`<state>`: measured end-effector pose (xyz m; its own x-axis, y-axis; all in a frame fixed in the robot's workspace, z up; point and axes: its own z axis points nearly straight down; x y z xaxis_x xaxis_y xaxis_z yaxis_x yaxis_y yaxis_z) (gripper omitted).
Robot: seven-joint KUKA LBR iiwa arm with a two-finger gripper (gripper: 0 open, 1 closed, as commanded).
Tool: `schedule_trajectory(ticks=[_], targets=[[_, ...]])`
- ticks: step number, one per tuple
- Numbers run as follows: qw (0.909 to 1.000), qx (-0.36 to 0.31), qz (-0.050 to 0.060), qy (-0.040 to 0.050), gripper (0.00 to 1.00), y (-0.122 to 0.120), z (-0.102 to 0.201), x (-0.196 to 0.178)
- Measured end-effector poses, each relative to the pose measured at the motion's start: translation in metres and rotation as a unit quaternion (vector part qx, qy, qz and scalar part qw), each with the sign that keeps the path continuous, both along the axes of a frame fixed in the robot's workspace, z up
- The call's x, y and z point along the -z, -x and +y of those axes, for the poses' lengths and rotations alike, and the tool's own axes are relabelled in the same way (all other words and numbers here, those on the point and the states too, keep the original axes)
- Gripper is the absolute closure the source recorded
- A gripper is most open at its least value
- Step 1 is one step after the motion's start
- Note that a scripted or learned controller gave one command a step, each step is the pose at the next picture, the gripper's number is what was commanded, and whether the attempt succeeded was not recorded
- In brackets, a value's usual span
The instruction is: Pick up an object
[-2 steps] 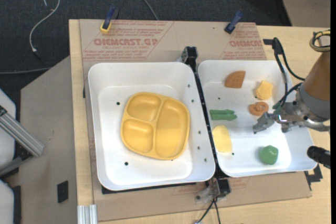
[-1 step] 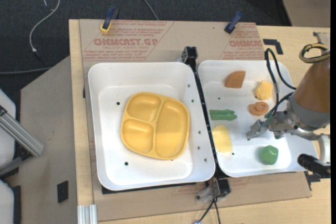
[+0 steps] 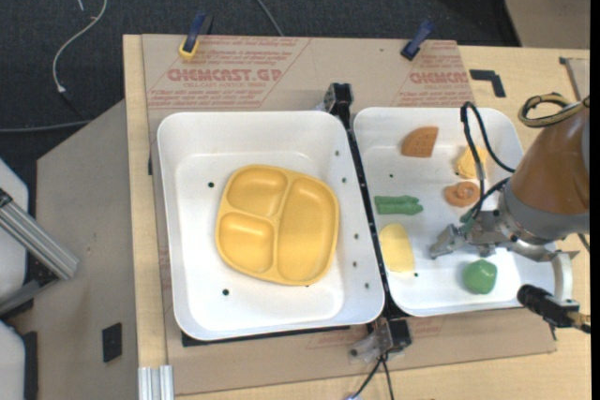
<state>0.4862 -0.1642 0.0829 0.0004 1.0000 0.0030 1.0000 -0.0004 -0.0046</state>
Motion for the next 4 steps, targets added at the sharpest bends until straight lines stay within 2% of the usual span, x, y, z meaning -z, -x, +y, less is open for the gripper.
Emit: schedule_trajectory(ticks=[1, 3, 4], targets=[[1.0, 0.0, -0.003, 0.0006, 1.0, -0.001, 0.0, -0.013], [1.0, -0.001, -0.006, 0.0026, 1.0, -0.004, -0.006, -0.13], [1.0, -0.004, -0.003, 0.0008, 1.0, -0.029, 0.047, -0.123]])
